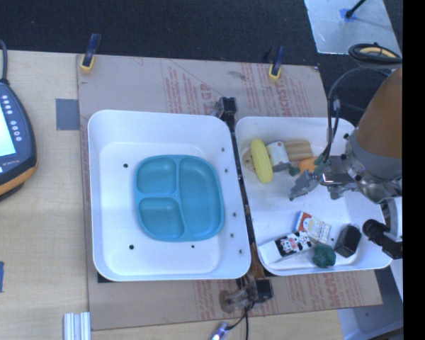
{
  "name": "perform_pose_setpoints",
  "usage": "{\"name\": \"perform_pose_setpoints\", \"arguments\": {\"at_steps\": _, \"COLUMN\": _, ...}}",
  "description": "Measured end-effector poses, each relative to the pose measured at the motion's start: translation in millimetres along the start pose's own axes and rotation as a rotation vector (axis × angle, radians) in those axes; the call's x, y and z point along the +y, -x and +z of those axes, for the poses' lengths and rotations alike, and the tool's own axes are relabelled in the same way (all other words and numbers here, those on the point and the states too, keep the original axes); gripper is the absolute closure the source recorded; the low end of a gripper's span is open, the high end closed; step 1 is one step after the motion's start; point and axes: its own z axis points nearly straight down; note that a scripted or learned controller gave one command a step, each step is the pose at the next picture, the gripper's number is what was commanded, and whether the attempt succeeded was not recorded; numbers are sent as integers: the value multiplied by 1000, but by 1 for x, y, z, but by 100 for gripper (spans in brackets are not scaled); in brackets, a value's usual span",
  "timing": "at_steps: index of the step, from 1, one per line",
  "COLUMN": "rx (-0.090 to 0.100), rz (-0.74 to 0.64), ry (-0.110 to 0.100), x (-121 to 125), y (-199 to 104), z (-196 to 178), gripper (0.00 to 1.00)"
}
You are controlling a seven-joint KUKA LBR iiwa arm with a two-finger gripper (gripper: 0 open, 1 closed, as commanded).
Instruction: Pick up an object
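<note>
While the gripper (306, 183) is poised with fingers spread and empty beside the corn cob (261, 161), the cob is seen lying loose, well within reach for picking.

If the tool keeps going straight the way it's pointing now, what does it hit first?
The tool points toward the view's left and slightly down, over bare floor of the right white bin. Going straight on, it would probably meet that floor first, just below the yellow corn cob; its height is unclear.
</note>
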Motion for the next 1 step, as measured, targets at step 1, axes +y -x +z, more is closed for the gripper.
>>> {"name": "perform_pose_setpoints", "arguments": {"at_steps": 1, "rx": -3, "rz": -2, "ry": 0, "x": 73, "y": -37, "z": 20, "gripper": 0}}
